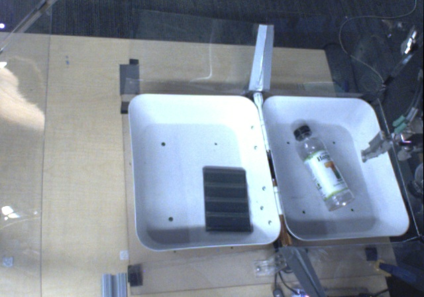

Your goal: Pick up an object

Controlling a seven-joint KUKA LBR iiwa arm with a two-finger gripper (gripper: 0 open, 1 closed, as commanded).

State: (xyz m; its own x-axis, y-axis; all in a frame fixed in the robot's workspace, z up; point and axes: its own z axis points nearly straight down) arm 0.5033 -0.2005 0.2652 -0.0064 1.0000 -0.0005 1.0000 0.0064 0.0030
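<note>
Camera view from above and at a slant shows a pale wooden bench (73, 176) carrying two shallow white bins side by side, taking the right bin (331, 107) as the landmark.

Inside the right bin, near its middle, a clear plastic bottle (322, 170) lies on its side. Its dark cap points toward the bin's far wall and slightly toward the left bin, and its base points toward the near right corner. A pale label with small orange markings wraps its middle.

At the right bin's right-hand rim, about level with the bottle's middle, the gripper (379, 147) reaches in from the edge of the picture. Its grey tip sits over the rim, apart from the bottle, with bare white bin floor between them. Nothing is seen between its fingers, and whether they are spread or closed cannot be told at this size and angle.

Touching the right bin's left side is the left bin (152, 130). A flat black ridged block (227, 199) lies on its floor, toward the near wall and closer to the right bin than to the far left wall.

A grey metal bar (262, 57) runs away from the seam between the two bins, beyond the right bin's far left corner.
</note>
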